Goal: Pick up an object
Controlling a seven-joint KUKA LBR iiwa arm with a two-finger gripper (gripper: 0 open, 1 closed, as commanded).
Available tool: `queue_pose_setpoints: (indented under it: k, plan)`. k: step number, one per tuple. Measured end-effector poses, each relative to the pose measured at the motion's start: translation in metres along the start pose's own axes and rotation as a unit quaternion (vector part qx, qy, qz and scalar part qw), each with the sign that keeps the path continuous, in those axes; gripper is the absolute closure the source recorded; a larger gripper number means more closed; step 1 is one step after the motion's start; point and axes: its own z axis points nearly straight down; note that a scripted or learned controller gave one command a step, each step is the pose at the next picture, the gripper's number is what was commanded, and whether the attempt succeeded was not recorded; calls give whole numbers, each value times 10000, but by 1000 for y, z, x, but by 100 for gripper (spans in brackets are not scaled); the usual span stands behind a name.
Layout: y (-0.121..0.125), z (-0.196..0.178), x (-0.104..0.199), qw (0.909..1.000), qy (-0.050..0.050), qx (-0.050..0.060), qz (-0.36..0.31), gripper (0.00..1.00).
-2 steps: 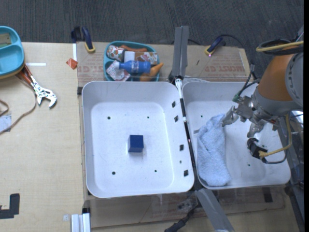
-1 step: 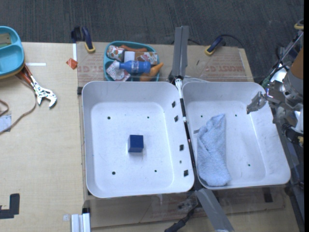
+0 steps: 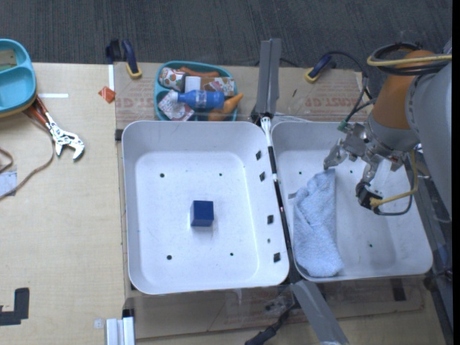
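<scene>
A dark blue cube (image 3: 203, 213) sits near the middle of the left bin (image 3: 144, 264). A pale blue cloth (image 3: 318, 225) lies crumpled along the left side of the right bin (image 3: 392, 264). My gripper (image 3: 351, 162) hangs over the upper part of the right bin, just right of the cloth's top end. Its fingers are spread apart with nothing between them. One fingertip (image 3: 334, 158) is close to the cloth's upper edge; whether it touches the cloth is unclear.
A teal bowl (image 3: 195, 92) with several small items stands behind the left bin. A wrench (image 3: 63, 141) and a blue tray (image 3: 14, 74) lie on the bench at the far left. A metal divider (image 3: 269, 77) runs between the bins.
</scene>
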Motion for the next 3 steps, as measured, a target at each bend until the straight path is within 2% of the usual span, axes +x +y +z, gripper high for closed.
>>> queue_pose_setpoints:
  k: [1,2,3]
  plan:
    - [18,-68,-30,9989,-1,-4,472,0]
    - [3,-101,-50,9931,-4,5,1172,0]
    - [-13,-123,-78,9801,-5,13,1985,0]
